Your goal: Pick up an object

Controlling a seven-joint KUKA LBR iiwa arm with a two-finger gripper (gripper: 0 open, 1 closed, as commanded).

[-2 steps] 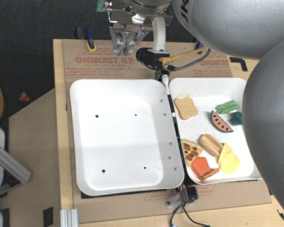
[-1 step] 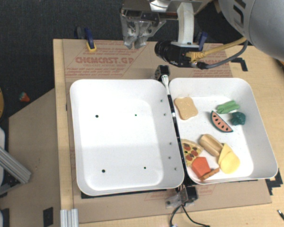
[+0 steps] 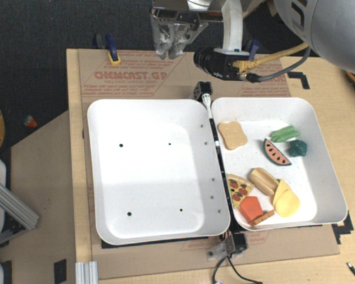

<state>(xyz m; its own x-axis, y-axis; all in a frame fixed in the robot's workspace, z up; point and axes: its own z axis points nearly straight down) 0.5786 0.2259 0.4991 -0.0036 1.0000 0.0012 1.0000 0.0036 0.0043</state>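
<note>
My gripper [image 3: 171, 45] hangs high over the bench's far edge, behind the left bin [image 3: 106, 158], with nothing between its fingers, which look close together. All the objects lie in the right bin [image 3: 319, 129]: a tan toast slice [image 3: 232, 134], a green pod [image 3: 283, 134], a teal lump [image 3: 298, 148], a watermelon slice [image 3: 276, 152], a pizza slice [image 3: 239, 188], a tan bread roll [image 3: 262, 180], a red-orange block [image 3: 251, 207] and a yellow piece [image 3: 286, 199].
The bins sit side by side on a cardboard sheet [image 3: 136, 76], with a black hinge strip [image 3: 213, 141] between them. A blue-and-yellow clamp [image 3: 112, 49] grips the cardboard's far left corner.
</note>
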